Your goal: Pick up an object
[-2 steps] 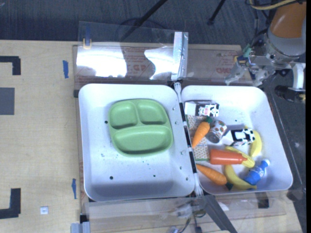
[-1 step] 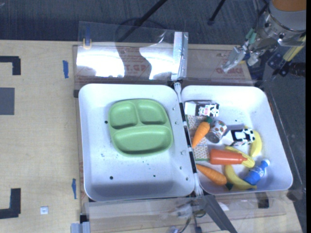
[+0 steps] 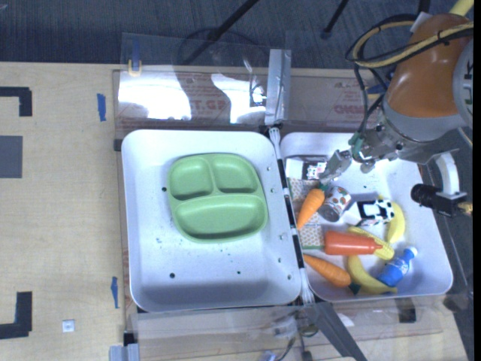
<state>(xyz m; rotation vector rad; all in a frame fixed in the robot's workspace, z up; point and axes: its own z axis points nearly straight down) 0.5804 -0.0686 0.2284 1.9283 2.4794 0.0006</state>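
Just left of the silver can (image 3: pixel 334 203) in the right bin (image 3: pixel 432 273), the carrot (image 3: pixel 310 206) lies tilted, leafy tip up-right toward the gripper (image 3: pixel 336 164), jaws' state unclear.

Two white bins sit side by side: the left bin (image 3: pixel 150 262) and the right bin (image 3: pixel 428 277). One green divided plate (image 3: pixel 218 195) lies in the left. The right holds two carrots (image 3: pixel 310 206) (image 3: pixel 328 270), two bananas (image 3: pixel 397 224) (image 3: pixel 368 278), one red bottle (image 3: pixel 352 243), one blue bottle (image 3: pixel 396 268) and one small can (image 3: pixel 335 202).
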